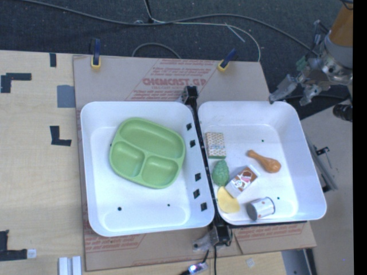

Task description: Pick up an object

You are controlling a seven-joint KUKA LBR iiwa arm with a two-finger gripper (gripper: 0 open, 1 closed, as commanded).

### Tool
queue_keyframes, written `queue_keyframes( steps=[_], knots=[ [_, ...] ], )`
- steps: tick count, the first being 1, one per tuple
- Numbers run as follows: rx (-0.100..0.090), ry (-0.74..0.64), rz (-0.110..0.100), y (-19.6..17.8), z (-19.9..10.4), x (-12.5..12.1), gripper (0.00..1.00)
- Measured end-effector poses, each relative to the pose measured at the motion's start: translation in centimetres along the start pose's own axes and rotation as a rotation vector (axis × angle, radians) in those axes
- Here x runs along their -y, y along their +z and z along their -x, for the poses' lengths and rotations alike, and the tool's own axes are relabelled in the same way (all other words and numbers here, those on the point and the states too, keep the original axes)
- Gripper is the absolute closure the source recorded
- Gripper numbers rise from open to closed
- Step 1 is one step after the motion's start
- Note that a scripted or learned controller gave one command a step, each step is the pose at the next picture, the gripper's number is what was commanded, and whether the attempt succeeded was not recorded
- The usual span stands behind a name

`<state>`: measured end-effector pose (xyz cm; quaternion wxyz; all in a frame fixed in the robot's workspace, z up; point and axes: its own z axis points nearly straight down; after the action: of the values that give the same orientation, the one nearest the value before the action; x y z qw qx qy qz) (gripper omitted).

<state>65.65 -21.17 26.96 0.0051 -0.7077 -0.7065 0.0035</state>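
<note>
Camera view shows, nearest in the right white bin (289,119), a small silver can (261,208) on its side, a yellow wedge (227,201), a little red-and-white carton (241,180), a green lumpy toy (220,172), an orange drumstick-shaped toy (264,161) with its long axis slanting across the bin floor, and a speckled card (215,144). Beside them, the left white bin (92,153) holds a green compartment plate (148,152). Farthest, the gripper (298,87) hangs outside the right bin's far right corner, holding nothing, its spread impossible to judge, so every candidate lies below and to its left in the picture.
</note>
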Motion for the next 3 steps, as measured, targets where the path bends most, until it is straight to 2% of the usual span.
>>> queue_keyframes(
  steps=[1,2,3],
  knots=[
    [0.003,-0.003,0.011,-0.7,-0.1,-0.2,0.0],
    [0.002,-0.003,0.007,3.9,-0.1,0.4,0.0],
    [0.001,-0.003,0.004,10.4,-0.6,0.7,0.0]
  ],
)
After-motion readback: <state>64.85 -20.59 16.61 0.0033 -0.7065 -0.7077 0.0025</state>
